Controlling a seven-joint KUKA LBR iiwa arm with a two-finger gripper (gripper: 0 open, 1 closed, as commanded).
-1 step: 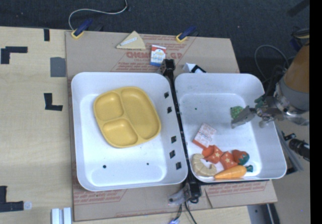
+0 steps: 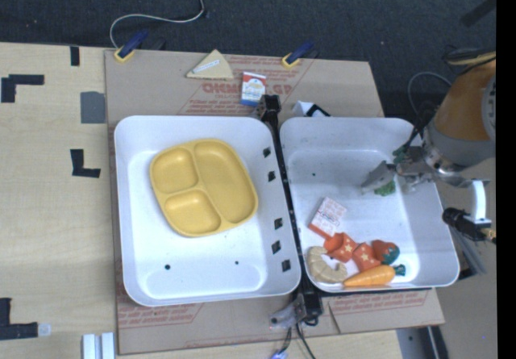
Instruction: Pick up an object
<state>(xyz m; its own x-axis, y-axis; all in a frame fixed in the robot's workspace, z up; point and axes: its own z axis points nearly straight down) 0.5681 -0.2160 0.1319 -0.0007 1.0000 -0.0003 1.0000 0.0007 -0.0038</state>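
Nearest the camera, along the front wall of the right-hand shallow white bin (image 2: 419, 139), a plastic orange carrot (image 2: 372, 276), a beige banana-like piece (image 2: 326, 269), red-orange toy food pieces (image 2: 355, 249) and a red-and-white paper packet (image 2: 327, 214) are lying clustered together. Farther back in that bin, the two-finger gripper (image 2: 385, 180) is hovering over the floor, a small green object (image 2: 386, 186) sitting at its tip; whether it is open or closed cannot be told. In the left white bin (image 2: 133, 212), a yellow three-compartment plastic plate (image 2: 202, 186) is resting, and behind the bins a small red-and-white carton (image 2: 253, 89) is standing on brown cardboard (image 2: 339, 87).

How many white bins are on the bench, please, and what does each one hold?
2. The left bin holds a yellow divided plate. The right bin holds a pile of small toy foods near its front edge; some may be hidden beneath others.
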